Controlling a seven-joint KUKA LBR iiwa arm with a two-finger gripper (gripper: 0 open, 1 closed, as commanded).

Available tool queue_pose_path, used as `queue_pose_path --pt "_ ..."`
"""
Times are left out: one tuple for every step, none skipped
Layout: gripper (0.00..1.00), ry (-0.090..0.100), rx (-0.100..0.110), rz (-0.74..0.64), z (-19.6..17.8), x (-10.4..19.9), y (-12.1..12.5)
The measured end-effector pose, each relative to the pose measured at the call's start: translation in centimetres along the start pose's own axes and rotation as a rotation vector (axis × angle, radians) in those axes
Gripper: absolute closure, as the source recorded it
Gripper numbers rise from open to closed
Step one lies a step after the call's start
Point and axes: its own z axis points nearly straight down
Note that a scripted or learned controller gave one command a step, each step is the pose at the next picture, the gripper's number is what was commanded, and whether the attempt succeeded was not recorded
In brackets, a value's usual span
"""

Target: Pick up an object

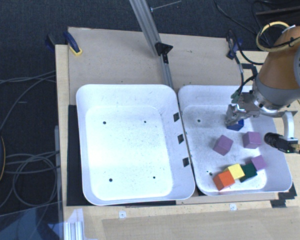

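- I see the arm (282, 69) reaching in from the right, its orange band above the wrist, over the right bin (200, 101).
- The tool (234, 118) is lowered into the upper middle of the right bin, directly over a blue block (235, 126).
- The blue block shows just below the tool, touching it or very nearly so; I cannot tell whether the tool is spread or pressed together, nor whether it pinches the block.
- I count three purple blocks in the right bin: one (223, 144) near the bin's centre, one (252, 139) to its right, and a smaller one (258, 162) nearer the front right corner.
- At the front of the right bin, an orange block (223, 180), a yellow block (235, 172) and a green block (248, 171) lie in a slanted row, each touching the next.
- The left bin (82, 134) sits just beside the right bin, their inner rims meeting.
- Both bins rest on the bench (115, 54).
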Motion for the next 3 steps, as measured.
queue_pose_path --pt "1.00 0.000 -0.001 -0.002 -5.9 0.7 0.8" --pt "1.00 0.000 0.000 0.000 -11.4 0.7 1.0" --pt "1.00 0.004 0.010 -0.005 -9.8 6.2 1.8"
